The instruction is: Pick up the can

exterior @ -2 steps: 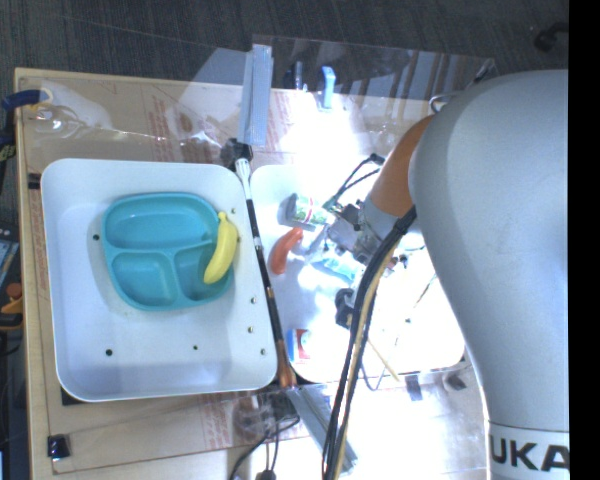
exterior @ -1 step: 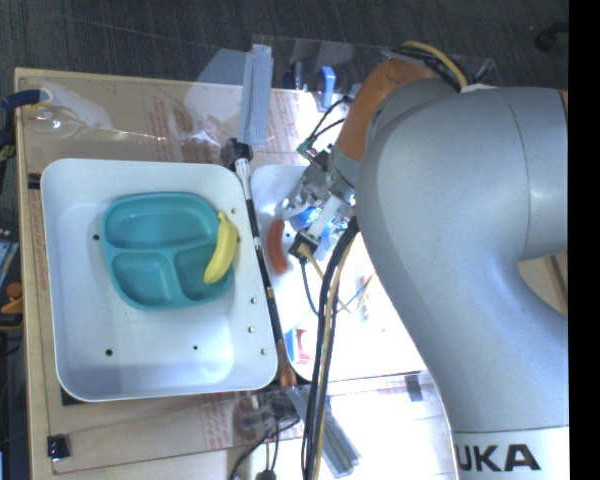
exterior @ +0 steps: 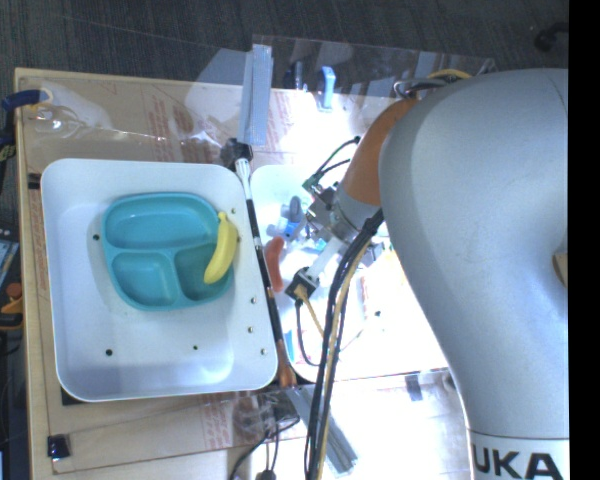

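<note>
From my seat at the far end, I start at the 9 o'clock side of the bench (exterior: 130, 108), where the left bin (exterior: 55, 268) lies. A teal divided plate (exterior: 150, 230) rests inside it, a little toward 11 o'clock from the bin's middle. A banana (exterior: 220, 250) lies on the plate's 3 o'clock edge, running roughly from 12 to 6 o'clock, with its lower end in the plate's small compartment.

Moving on, the two bins meet along a dark strip (exterior: 262, 278) that slants from 12 down to 6 o'clock. Just past it begins the right bin (exterior: 264, 190), which is badly washed out by glare. A slim red thing (exterior: 273, 254) lies in that bin close beside the strip; I cannot say what it is.

The gripper (exterior: 302, 223) hangs low over the right bin's 10 o'clock part, just at 2 o'clock from the red thing. It is a tangle of small parts and wiring from here, and I cannot tell its state, nor whether it has anything. Black cables (exterior: 330, 358) trail from it toward 6 o'clock.

The orange band (exterior: 368, 163) sits at 2 o'clock from the gripper, and the grey arm (exterior: 480, 258) covers most of the right bin.

I cannot tell where the can lies, between the glare and the arm.
</note>
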`<state>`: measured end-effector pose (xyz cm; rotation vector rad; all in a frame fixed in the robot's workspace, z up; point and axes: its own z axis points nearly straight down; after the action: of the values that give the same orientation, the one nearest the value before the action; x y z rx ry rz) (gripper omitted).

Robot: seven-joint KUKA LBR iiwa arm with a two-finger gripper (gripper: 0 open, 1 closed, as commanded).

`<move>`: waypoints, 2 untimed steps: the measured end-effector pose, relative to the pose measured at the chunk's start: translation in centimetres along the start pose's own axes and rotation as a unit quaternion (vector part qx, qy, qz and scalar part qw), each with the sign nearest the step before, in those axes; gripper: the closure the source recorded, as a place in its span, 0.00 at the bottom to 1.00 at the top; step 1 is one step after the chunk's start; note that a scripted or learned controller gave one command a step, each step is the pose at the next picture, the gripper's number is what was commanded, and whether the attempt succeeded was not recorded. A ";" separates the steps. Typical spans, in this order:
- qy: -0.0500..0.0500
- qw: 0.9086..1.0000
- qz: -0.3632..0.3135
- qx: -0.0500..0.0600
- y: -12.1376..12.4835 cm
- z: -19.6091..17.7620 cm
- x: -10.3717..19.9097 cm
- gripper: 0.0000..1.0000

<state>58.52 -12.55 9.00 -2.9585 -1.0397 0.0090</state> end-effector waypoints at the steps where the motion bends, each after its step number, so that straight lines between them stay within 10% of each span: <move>1: 0.000 1.000 0.011 0.000 3.8 0.0 4.1 0.00; 2: 0.000 1.000 0.030 0.000 -1.9 0.0 0.9 0.00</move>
<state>58.03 -10.45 9.00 -2.9882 -0.9515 0.0092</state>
